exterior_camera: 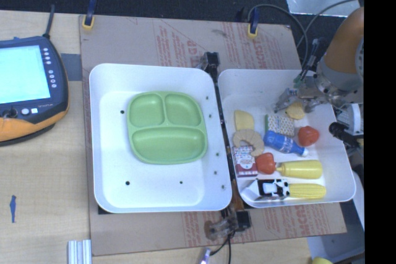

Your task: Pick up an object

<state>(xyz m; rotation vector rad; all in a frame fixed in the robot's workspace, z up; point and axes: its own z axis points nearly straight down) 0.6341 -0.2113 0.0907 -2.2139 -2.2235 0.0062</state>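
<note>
1. Fingers (297,100) look spread open, low in the far right part of the right bin (346,179). Nothing is clamped between them.
2. Tan lump (296,112) sits just below and between the fingers, likely the target. Cannot tell whether they touch it.
3. Progress: reach looks done, grasp not yet made, lift left to do. No object is off the bin floor.
4. Near the lump: red ball (308,135), smooth and glossy, and a speckled box (282,125), flat and printed, like card.
5. Blue bottle (284,143) lies on its side, plastic and rounded. It could roll.
6. Further out: yellow wedge (244,120), matte, and a round tan biscuit (247,138).
7. Red packet (245,161), flat and printed. Red pepper (265,163), small and shiny.
8. Near edge: yellow bottle (301,169) and corn (307,191), both long cylinders lying flat, side by side. The black-and-white toy (272,187) is blocky.
9. The items look like toy food, hard plastic, packed close with several touching. A neighbour may get nudged.
10. Left bin (108,191), white, shallow, rounded corners, holds a green tray (167,144). The tray is smooth plastic with three sections.
11. Both bins sit on brown cardboard (154,40) over a wood-tone surface (37,195).
12. Pendant (28,86) with a lit screen is well left of the bins.
</note>
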